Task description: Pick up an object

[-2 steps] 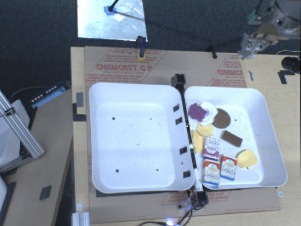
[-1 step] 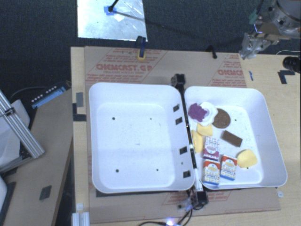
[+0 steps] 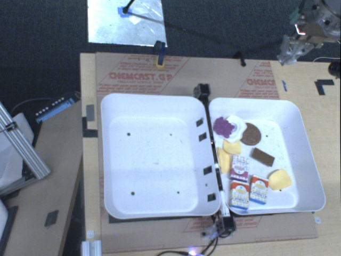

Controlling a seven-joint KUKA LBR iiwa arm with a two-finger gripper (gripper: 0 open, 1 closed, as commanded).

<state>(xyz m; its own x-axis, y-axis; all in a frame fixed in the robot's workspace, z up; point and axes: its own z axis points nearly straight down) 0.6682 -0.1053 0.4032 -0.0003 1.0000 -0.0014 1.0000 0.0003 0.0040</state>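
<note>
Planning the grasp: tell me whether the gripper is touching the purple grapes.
Apart. The camera view shows the gripper beyond the right bin's far corner, far from the purple grapes.

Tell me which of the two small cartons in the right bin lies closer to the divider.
The left carton, directly below the white-and-red packet; the other carton sits to its right, beside the yellow lemon-like piece.

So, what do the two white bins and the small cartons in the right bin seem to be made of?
White bins: likely moulded plastic, smooth and slightly glossy, with rounded corners. Small cartons: probably printed cardboard, flat-faced with sharp edges and coloured labels; they could be plastic toys.
</note>
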